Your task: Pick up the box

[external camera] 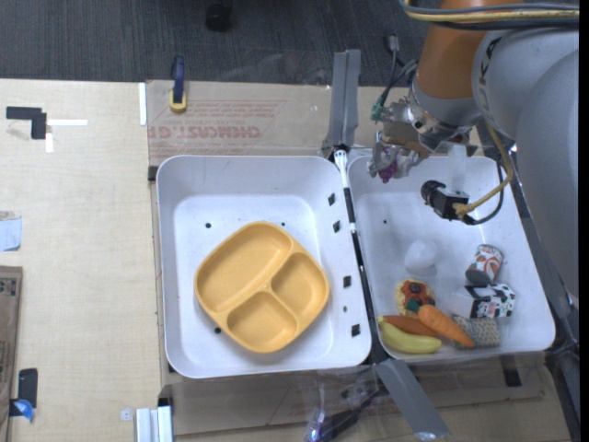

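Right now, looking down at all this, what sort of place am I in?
Probably a robotics lab or test bench: a robot arm hangs over two white bins, toy food like a carrot lies in one, and clamps hold the boards.

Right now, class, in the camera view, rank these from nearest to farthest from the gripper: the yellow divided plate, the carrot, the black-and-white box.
Measured from the gripper, at the right bin's far left corner:
1. Black-and-white box, right bin, near its right wall.
2. Carrot, right bin, front.
3. Yellow divided plate, left bin, middle.
Box and carrot are nearly tied.
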`<action>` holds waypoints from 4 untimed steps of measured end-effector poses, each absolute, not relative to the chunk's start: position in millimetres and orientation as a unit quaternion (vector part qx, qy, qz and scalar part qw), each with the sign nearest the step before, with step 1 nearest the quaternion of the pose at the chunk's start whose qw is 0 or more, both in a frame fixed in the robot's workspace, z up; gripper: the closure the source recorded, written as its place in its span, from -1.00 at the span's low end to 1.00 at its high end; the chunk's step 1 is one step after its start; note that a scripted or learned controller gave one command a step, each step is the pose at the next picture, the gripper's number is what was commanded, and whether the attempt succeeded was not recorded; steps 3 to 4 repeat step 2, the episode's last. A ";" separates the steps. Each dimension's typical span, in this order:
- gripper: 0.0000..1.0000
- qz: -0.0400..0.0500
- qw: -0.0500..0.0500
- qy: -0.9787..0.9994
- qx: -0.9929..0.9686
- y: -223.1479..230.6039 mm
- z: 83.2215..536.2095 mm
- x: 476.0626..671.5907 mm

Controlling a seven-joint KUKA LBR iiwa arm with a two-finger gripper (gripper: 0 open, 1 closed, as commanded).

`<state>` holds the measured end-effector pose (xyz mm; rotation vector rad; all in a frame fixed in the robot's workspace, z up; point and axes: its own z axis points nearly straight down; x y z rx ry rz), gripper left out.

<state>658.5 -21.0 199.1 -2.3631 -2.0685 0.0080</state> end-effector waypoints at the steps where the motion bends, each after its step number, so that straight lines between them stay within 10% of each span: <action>1: 1.00 0.003 0.000 -0.659 -0.752 -21.8 207.3 658.5; 4: 1.00 0.004 0.000 -0.660 -0.751 -22.6 215.9 658.7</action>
